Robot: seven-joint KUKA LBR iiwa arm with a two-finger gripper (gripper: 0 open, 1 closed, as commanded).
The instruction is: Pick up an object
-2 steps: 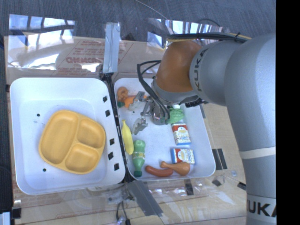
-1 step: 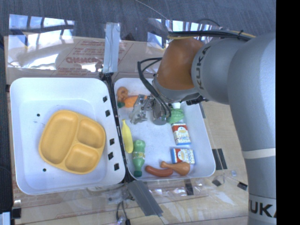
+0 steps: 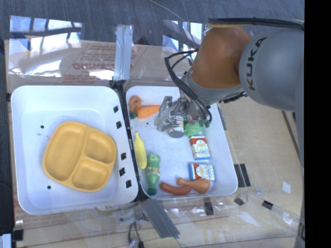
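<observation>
Overhead view of two bins. The arm (image 3: 248,61) reaches from the right and sets its gripper (image 3: 173,120) low in the right bin (image 3: 227,154), near a carrot (image 3: 148,111); whether it is open or grips anything cannot be told. Candidate objects crowd this bin: banana (image 3: 140,150), green bottle (image 3: 152,170), sausage (image 3: 175,189), drumstick (image 3: 196,184) and two cartons (image 3: 200,148) (image 3: 200,171). The left bin (image 3: 20,138) holds a yellow tray (image 3: 79,155), probably as a drop-off.
</observation>
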